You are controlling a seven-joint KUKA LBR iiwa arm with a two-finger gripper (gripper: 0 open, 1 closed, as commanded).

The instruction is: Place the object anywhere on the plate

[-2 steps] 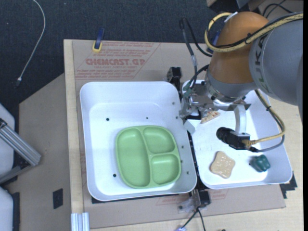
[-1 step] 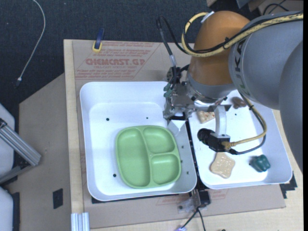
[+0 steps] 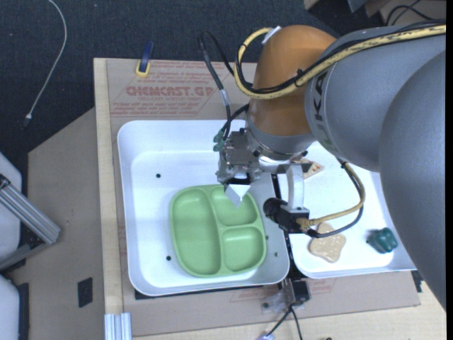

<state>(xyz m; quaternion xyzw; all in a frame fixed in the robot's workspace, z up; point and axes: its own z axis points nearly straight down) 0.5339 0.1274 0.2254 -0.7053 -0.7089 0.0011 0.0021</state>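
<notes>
A pale green plate (image 3: pixel 212 236) with three compartments lies in the left white bin (image 3: pixel 141 190). My gripper (image 3: pixel 234 190) hangs over the plate's upper right compartment, close to its rim, with the arm's orange band and grey body above it. A small pale tip shows at the gripper's lower end; whether it is a held thing I cannot make out. In the right bin (image 3: pixel 354 264) lie a flat tan piece (image 3: pixel 327 246) and a small teal object (image 3: pixel 383 240).
A small orange and white item (image 3: pixel 310 167) peeks out from under the arm in the right bin. The arm covers much of that bin. The bins stand on a brown board (image 3: pixel 170 87) with a blue and yellow clip (image 3: pixel 145 59) at its far edge.
</notes>
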